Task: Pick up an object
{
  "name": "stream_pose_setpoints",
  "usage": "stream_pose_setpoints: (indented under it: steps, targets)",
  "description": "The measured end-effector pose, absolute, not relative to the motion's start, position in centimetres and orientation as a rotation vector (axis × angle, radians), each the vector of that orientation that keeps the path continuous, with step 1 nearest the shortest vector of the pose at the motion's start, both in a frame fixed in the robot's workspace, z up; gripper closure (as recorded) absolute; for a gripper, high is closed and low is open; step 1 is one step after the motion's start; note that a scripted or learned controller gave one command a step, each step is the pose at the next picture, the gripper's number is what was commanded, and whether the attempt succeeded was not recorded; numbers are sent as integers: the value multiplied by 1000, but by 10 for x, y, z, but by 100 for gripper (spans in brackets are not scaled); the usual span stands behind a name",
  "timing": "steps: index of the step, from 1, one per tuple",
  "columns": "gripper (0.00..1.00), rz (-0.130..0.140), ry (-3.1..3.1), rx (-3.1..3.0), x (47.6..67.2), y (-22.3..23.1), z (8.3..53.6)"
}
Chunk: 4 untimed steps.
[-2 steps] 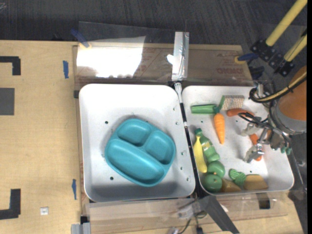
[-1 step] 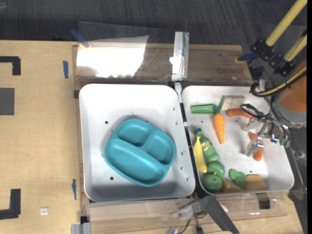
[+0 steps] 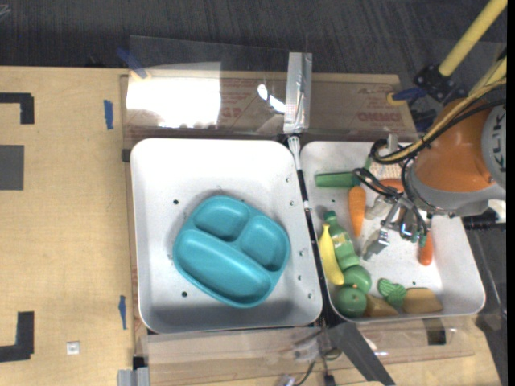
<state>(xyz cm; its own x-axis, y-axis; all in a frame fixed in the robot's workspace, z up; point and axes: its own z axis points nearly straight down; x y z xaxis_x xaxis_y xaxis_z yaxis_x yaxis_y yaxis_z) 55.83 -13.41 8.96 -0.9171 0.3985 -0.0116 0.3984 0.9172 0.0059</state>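
Tool [image 3: 385, 233] poised over right bin [image 3: 467, 292], mid-floor; grip state not discernible. Carrot [image 3: 356, 208] lying just left of tool. Banana [image 3: 328, 255] along left wall. Blue tray [image 3: 232, 249] occupying left bin [image 3: 153, 215].

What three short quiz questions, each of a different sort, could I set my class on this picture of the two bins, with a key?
1. True or false: the teal divided plate lies in the left bin.
2. Multiple choice: the banana lies (A) along the right bin's left wall, (B) on the teal divided plate, (C) on the cardboard outside the bins.
3. Fill in: the gripper hangs over the ____ bin.

Key: 1 true; 2 A; 3 right.
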Motion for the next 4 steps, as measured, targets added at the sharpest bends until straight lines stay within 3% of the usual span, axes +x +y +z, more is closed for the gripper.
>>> stream_pose_setpoints:
  steps: [1, 2, 3, 4]
  targets:
    - [0, 2, 3017, 819, 540, -96, 90]
    - [0, 3, 3029, 769, 510, -101, 90]
    - [0, 4, 2949, 1044, 569, -96, 90]
    - [0, 7, 2882, 1218, 542, -113, 90]
